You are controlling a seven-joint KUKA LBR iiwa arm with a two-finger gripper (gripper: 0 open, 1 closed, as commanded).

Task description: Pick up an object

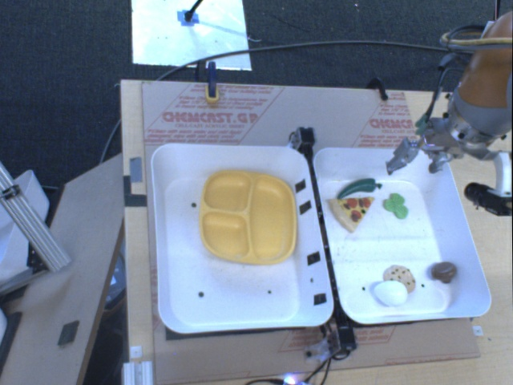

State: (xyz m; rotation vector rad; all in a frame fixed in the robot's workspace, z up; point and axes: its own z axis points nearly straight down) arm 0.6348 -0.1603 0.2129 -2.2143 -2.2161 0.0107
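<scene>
1. The gripper (418, 156) hung over the far edge of the right bin (473, 251), its two fingers spread apart with nothing between them.
2. The step in hand looked like the approach: choosing one item in that bin and coming down over it.
3. The nearest candidates lay just inward of the gripper: a green pepper-like toy (358, 187), a pizza slice (351, 211) touching its lower side, and a small green leafy piece (395, 206) a little apart to the right.
4. The leafy piece seemed the cleanest pick, since it stood free of its neighbours; the pepper and pizza slice lay so close that the fingers might catch both.
5. To do it well, the gripper would need to centre over the chosen item, keep its fingers wide until they straddled it, and descend almost to the bin floor, because these items looked flat.
6. Farther off, at the near end of the bin, sat a cookie (399, 276) touching a white egg (391, 293), and a brown lump (443, 272) beside them.
7. The left bin (172, 239) held a yellow divided plate (247, 216), well apart from the gripper.
</scene>
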